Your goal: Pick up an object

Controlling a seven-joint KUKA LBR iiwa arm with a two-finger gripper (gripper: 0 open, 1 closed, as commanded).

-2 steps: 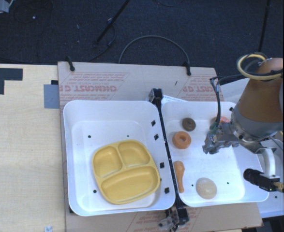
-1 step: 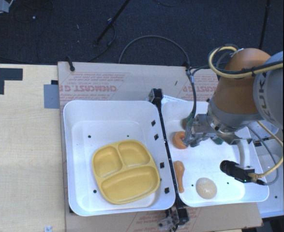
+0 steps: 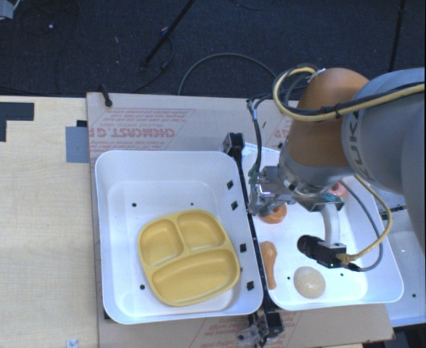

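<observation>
My gripper (image 3: pixel 268 203) hangs low over the left side of the right bin (image 3: pixel 387 281), under the grey wrist and its orange band. Just beneath it lies a small orange round object (image 3: pixel 273 216), partly covered by the gripper. An orange elongated piece (image 3: pixel 268 261) lies along the bin's left wall, nearer the front. A pale beige ball (image 3: pixel 309 282) rests at the front of the same bin. A bit of a pink-red object (image 3: pixel 336 191) peeks out behind the arm.
The left bin (image 3: pixel 118 194) holds a yellow divided plate (image 3: pixel 189 256). A black connector with a yellow cable (image 3: pixel 323 251) hangs from the arm over the right bin. The ridge between the bins runs just left of the gripper.
</observation>
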